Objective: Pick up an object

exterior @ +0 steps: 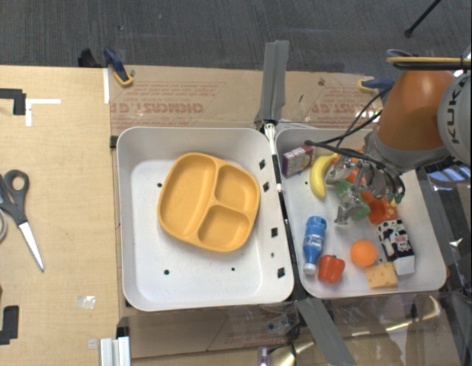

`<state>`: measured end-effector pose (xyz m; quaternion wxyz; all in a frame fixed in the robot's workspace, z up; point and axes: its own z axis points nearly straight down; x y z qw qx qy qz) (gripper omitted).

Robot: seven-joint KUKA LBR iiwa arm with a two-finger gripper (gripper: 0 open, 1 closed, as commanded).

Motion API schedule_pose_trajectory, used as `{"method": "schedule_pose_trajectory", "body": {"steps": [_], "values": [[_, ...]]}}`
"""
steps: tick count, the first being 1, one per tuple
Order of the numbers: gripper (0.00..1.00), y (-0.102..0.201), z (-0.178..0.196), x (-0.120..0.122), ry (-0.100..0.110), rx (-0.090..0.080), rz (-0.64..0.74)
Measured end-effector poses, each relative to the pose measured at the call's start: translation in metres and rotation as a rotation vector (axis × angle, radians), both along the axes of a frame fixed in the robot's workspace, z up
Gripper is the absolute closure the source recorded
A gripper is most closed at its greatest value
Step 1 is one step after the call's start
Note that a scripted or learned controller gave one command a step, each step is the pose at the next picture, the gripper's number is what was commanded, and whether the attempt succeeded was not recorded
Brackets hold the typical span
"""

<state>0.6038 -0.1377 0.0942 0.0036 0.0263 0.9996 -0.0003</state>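
The right bin (pixel 427 227) holds several small things. A yellow banana (pixel 319 175) and a purple box (pixel 297 159) lie at its far left. A blue bottle (pixel 313 242) and a red pepper (pixel 331 268) sit near its front left. An orange ball (pixel 364 253), a cheese wedge (pixel 383 276) and a black-and-white spotted carton (pixel 396 244) lie at the front right. My gripper (pixel 351 203) hangs low over the bin's middle, down among a green item (pixel 357 211) and a red item (pixel 376 205). Cables and the wrist hide what lies directly beneath it.
In the left bin (pixel 144 280) lies a yellow divided plate (pixel 209 202). Scissors (pixel 18 212) rest on the wooden bench at far left. A blue clamp (pixel 117 65) sits behind the left bin. A grey divider bar (pixel 275 75) stands between the bins at the back.
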Motion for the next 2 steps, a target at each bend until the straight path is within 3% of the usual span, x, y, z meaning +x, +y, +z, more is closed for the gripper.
{"method": "schedule_pose_trajectory", "body": {"steps": [1,2], "values": [[0.00,0.033,-0.002,-0.036,0.005,0.001,-0.035],[0.00,0.043,-0.001,0.012,0.001,0.001,-0.174]]}}
